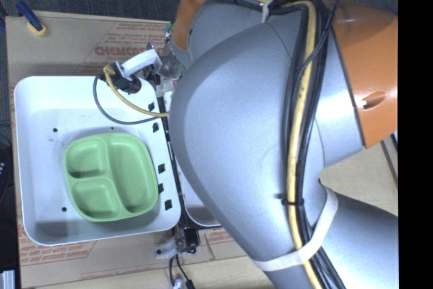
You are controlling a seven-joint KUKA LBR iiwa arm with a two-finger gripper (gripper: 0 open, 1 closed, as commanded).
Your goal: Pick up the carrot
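My grey arm (pixel 270 132) with its orange band (pixel 369 71) fills the right and middle of the camera view and covers nearly all of the right bin. The wrist end with its cables (pixel 135 71) reaches to the upper edge of the left bin (pixel 34 112). A light green three-compartment plate (pixel 111 176) lies in the left bin with nothing on it. The arm hides whatever lies in the right bin.
A sliver of the right bin's rim (pixel 203 216) shows under the arm. A yellow and black cable (pixel 118 108) loops over the left bin's upper part. Brown cardboard (pixel 81 37) lies under the bins. A blue and yellow object (pixel 30 17) sits at the upper left.
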